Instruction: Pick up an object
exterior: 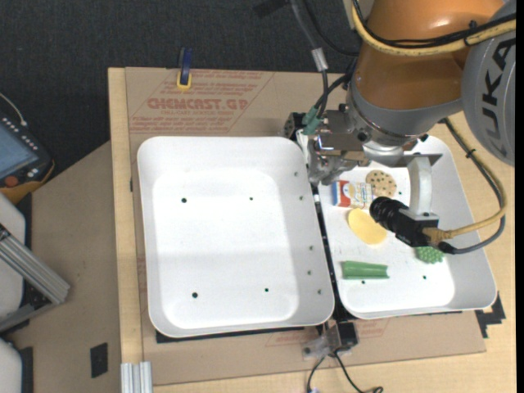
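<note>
Arm (417, 47) reaches in from the right, and its wrist hangs over the far left corner of the right bin (471, 289). The end effector (326, 164) is low at that bin's left wall, next to the seam with the left bin (221, 244). It's too cluttered there to tell how far open it is, and nothing is visibly gripped.

All the pick candidates are in the right bin:
- red, white and blue packet (352, 193), just beside the end effector on the near side; can't tell if they touch
- round tan speckled disc (383, 183), right of the packet and close to it
- yellow oval piece (368, 228), nearer the camera than the packet
- green stick (363, 270), lying flat, nearer still
- green knobbly piece (429, 254), right of the stick and partly hidden

The two bins sit side by side with their rims touching, on a cardboard sheet (205, 97) with red print that covers the desk. A blue and yellow clamp (185, 72) sits on the sheet's far edge.
</note>
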You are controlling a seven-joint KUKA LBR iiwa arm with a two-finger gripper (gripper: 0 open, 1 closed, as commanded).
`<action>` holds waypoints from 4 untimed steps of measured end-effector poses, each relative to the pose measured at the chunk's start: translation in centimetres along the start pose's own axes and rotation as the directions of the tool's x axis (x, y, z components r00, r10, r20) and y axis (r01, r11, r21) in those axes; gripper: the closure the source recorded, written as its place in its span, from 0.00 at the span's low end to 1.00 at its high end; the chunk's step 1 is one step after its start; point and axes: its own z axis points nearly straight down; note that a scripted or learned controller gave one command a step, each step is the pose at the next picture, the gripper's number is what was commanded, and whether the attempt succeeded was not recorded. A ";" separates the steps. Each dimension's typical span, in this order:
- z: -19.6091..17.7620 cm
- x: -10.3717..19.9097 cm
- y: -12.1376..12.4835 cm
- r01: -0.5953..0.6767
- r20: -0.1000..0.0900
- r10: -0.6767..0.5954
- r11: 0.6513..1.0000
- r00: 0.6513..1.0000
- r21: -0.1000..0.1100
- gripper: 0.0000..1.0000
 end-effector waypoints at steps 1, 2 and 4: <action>-6.1 -11.3 0.5 -0.014 0.005 0.014 1.000 1.000 -0.015 1.00; 2.1 -9.0 1.2 -0.002 0.000 0.002 1.000 1.000 0.004 1.00; 0.2 -2.5 1.5 -0.001 0.000 0.001 1.000 1.000 0.000 1.00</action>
